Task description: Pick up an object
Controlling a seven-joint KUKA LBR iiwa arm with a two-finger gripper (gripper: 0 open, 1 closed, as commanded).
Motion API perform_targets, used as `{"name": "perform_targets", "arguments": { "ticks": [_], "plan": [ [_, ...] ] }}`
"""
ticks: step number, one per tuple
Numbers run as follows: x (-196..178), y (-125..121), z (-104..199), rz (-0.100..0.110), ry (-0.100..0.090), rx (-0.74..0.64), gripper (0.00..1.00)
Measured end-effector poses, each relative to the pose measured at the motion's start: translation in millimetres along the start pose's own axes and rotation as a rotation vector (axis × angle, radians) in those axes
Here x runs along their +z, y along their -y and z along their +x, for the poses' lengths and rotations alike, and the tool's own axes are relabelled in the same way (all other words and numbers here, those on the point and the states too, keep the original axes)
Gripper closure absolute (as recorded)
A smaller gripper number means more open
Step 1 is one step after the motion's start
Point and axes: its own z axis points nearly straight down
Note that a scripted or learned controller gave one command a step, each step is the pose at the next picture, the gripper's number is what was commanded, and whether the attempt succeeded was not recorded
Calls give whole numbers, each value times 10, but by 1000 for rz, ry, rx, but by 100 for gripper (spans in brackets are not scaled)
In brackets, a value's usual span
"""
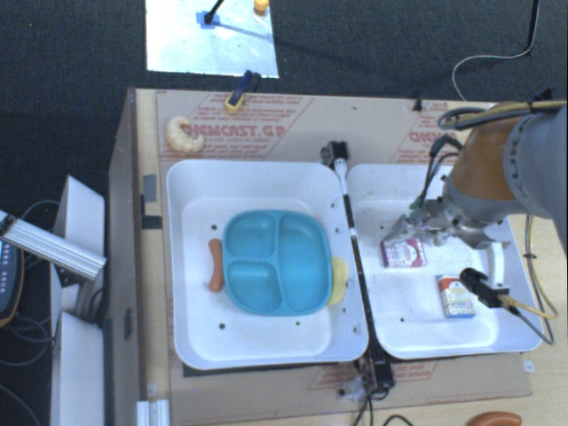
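A: Dark carpet surrounds the desk [266, 118], which carries 2 white bins; the left bin [191, 264] holds a blue divided plate [273, 263] with a toy sausage [216, 265] beside it.

B: And the right bin [390, 327]?

A: 2 small packets. The claw [410, 229] sits low at the top edge of the pink packet [404, 253]; I cannot tell whether it is open or closed. The red-and-white packet [456, 296] lies near the bin's right side.

B: Handling?

A: Probably light, flat and thin, likely slippery; pinching across the pink packet's narrow edges looks safest
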Motion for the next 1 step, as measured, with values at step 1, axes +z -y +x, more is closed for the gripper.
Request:
{"name": "perform_targets", "arguments": {
  "ticks": [1],
  "plan": [
    [-15, 591, -409, -7, 2, 1, 0]
  ]
}}
